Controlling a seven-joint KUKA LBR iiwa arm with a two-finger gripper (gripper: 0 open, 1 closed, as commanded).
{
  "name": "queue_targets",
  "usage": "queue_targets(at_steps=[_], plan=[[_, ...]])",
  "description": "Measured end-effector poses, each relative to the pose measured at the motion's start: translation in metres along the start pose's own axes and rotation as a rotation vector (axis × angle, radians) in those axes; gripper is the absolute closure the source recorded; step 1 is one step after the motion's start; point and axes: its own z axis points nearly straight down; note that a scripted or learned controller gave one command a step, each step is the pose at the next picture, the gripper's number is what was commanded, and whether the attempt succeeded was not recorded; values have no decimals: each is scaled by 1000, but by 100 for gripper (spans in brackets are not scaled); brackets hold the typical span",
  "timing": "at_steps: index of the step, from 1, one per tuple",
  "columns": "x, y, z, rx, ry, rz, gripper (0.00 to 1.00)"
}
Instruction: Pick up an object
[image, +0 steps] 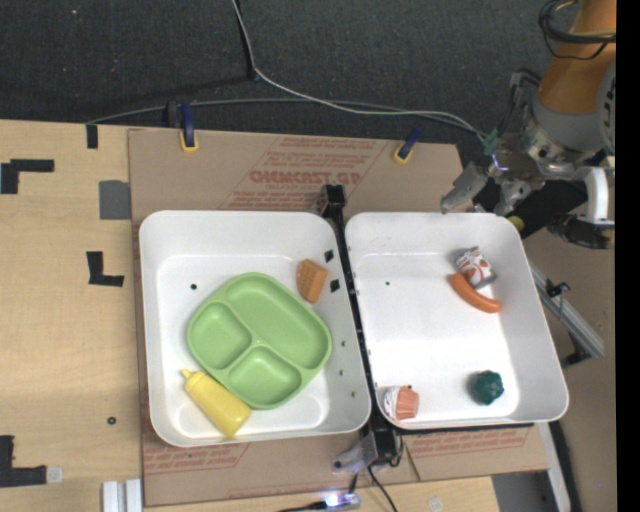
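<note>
Right white bin (380, 300) with hot dog (474, 293) near, apart from hand (487, 190), grip state unclear.

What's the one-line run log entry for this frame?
end effector: above right bin's far rim | holding: nothing seen | right bin: hot dog, can, green object

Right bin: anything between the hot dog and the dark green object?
Nothing. In the camera view, bare white bin floor runs from the hot dog down to the dark green object.
</note>
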Motion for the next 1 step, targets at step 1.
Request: queue_targets(at_steps=[1], plan=[[1, 2, -8, -13, -2, -3, 0]])
